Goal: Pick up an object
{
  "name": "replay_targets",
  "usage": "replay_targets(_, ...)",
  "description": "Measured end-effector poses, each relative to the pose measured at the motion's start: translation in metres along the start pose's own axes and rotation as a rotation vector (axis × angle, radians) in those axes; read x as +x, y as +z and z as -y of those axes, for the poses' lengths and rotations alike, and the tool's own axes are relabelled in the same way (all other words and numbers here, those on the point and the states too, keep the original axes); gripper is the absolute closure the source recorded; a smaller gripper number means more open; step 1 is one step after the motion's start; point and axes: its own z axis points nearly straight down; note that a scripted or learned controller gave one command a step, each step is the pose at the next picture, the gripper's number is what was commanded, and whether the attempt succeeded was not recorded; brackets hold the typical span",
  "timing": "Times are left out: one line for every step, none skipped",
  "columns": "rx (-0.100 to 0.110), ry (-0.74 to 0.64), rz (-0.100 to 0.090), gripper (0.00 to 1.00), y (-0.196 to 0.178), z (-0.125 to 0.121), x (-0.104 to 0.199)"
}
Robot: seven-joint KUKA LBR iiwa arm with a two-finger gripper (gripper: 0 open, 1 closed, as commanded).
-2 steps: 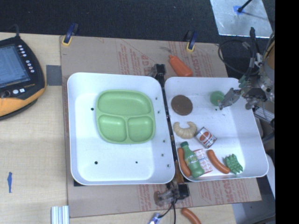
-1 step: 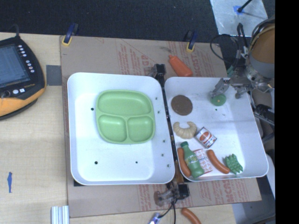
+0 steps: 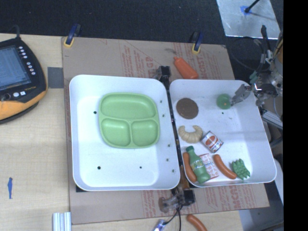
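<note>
1. Right bin [image 3: 250, 129]: open floor along the top and right side.
2. Lower left corner crowded: bottle [image 3: 198, 164], sausage [image 3: 224, 167], can [image 3: 211, 142], croissant [image 3: 191, 133] lie close together.
3. Left bin [image 3: 86, 143]: green tray [image 3: 129, 120] occupies the centre; margins free.

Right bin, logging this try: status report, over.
Gripper at right bin's far edge, beside green ball. Nothing seen held. Croissant, can, bottle lie nearer.

Just one fixed cam, mounted up high over the bench [image 3: 33, 148], angled down at a slant so both white bins [image 3: 79, 129] sit mid-frame, moderately close.
</note>
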Motion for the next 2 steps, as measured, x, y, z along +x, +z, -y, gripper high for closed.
replay_targets(0.002,-0.004,0.001,0.00,0.087,-0.055,-0.004)
replay_targets(-0.003,0.000,0.001,0.00,0.060,-0.046,-0.005)
